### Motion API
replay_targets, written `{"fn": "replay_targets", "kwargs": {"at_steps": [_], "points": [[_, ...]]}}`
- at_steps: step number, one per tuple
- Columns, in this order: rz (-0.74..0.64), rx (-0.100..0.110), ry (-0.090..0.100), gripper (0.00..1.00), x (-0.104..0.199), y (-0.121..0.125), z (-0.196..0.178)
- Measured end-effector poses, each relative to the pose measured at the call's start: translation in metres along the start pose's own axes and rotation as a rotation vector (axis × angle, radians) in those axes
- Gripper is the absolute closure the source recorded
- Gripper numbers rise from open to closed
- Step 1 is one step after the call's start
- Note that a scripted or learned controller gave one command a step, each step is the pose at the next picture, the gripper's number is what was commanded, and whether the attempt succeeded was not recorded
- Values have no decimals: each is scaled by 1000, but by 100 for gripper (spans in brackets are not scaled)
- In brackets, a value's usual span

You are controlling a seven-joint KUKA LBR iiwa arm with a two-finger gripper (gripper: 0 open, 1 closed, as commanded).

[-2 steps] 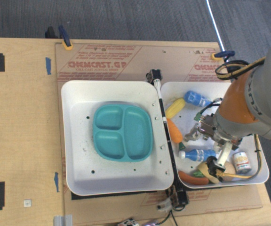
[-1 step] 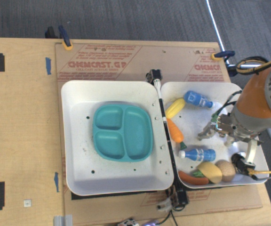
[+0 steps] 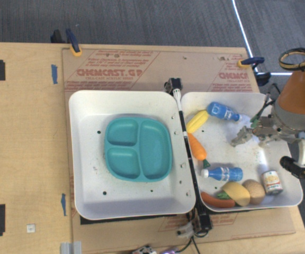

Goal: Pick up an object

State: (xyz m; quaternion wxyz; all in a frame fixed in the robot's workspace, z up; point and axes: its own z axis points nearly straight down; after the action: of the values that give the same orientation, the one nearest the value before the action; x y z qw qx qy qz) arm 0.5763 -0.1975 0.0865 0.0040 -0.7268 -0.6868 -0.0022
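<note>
Bright even light, soft shadows

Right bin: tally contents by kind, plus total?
Blue bottles: 2, upper and lower
Corn cob: 1
Carrot: 1
Chili pepper: 1
Yellow lemon-like piece: 1
Tan potato-like piece: 1
Small labelled can: 1
Total: 8
</note>
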Motion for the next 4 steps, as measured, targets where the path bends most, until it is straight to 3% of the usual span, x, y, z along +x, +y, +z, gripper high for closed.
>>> {"fn": "replay_targets", "kwargs": {"at_steps": [1, 2, 3, 4], "points": [[216, -7, -8, 0, 67, 54, 2], [428, 56, -2, 0, 25, 80, 4], [446, 61, 11, 0, 9, 83, 3], [375, 44, 3, 0, 4, 83, -11]]}}
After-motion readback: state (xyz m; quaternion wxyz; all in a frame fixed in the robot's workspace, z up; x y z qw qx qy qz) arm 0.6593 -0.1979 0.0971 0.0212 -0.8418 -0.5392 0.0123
